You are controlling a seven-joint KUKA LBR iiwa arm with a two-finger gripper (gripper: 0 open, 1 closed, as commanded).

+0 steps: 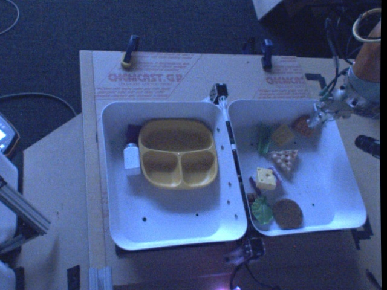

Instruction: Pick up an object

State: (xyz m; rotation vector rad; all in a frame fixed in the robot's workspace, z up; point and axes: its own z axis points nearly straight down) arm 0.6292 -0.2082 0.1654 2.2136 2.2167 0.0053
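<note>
The gripper (319, 117) hangs touching a red round piece (302, 125) in the right bin (338, 180). Yellow block (282, 135) and green piece (263, 139) crowd beside it; toward the bin's near edge the floor is open.

Faint red lettering on the bench board (151, 77) reads roughly "CHEMCAST GP" (repeated, blurred, at right).

The arm enters from the right edge of the scene, toward the far side, with its orange band (370, 62) at the upper right and the grey wrist (363, 95) just below it. The gripper (318, 117) points left and slightly down from the wrist, its tip low. Its small, dim parts blur together in the blue light.
</note>
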